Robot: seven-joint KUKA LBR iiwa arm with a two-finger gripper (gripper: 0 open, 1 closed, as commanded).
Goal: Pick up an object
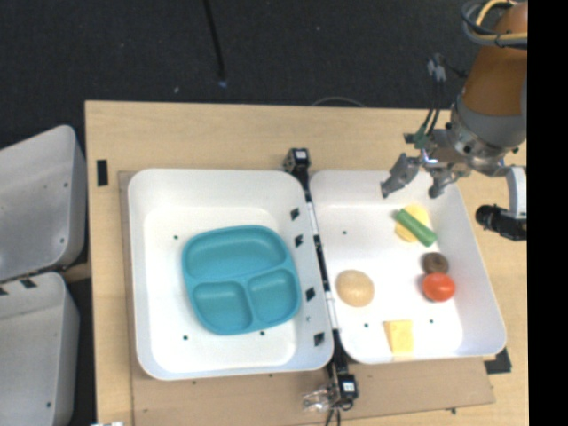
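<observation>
My gripper [417, 181] hangs over the back of the right bin [355, 211], its two fingers spread open with nothing between them. Just below it lies a yellow and green piece [414, 224]. Further forward in the same bin sit a small brown round thing [434, 263], a red tomato-like ball [437, 287], a tan bun [355, 287] and a yellow block [399, 335].
The left bin [160, 211] holds a teal divided plate [240, 279]. Black clips [311, 264] run along the seam between the bins. A grey chair [35, 202] stands beyond the bench's left edge.
</observation>
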